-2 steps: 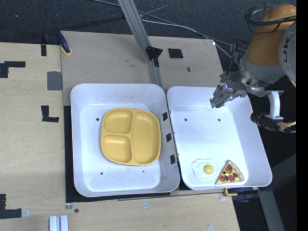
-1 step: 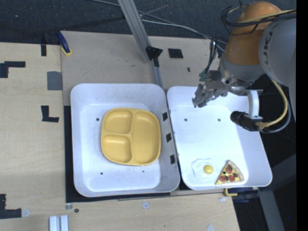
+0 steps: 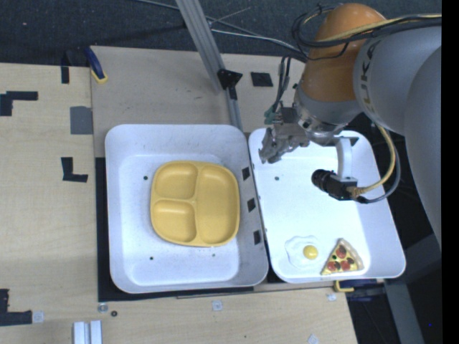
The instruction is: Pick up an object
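A toy fried egg [image 3: 304, 251] and a toy pizza slice [image 3: 343, 257] lie side by side at the near edge of the right bin [image 3: 373, 213]. A yellow divided plate [image 3: 195, 203] rests in the middle of the left bin [image 3: 129, 192]. My gripper [image 3: 272, 149] hangs over the far left corner of the right bin, well away from the egg and the pizza slice. I see nothing between its fingers.
A grey metal post [image 3: 208, 49] slants up from between the bins at the back. A black cable fitting [image 3: 331, 183] hangs from the arm over the right bin. Black tape marks dot the wooden bench [image 3: 43, 192].
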`<state>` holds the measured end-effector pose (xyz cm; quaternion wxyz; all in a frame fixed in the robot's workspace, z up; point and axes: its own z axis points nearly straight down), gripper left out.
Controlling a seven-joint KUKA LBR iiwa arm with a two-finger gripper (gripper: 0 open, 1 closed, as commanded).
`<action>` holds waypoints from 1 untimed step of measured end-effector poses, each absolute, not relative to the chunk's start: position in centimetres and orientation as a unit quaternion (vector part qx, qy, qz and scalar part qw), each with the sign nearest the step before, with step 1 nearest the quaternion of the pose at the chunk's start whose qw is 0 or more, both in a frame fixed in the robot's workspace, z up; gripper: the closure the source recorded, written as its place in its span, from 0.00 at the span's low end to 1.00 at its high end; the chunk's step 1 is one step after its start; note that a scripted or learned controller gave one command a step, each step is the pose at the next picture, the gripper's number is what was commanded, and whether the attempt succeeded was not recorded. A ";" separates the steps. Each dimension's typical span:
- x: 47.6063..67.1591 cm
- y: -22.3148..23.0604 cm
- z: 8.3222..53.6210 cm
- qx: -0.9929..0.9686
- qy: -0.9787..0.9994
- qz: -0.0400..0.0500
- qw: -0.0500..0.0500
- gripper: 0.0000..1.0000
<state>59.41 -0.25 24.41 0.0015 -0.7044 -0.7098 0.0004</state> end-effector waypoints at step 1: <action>59.8 5.6 23.8 -0.705 -0.709 0.001 0.001 1.00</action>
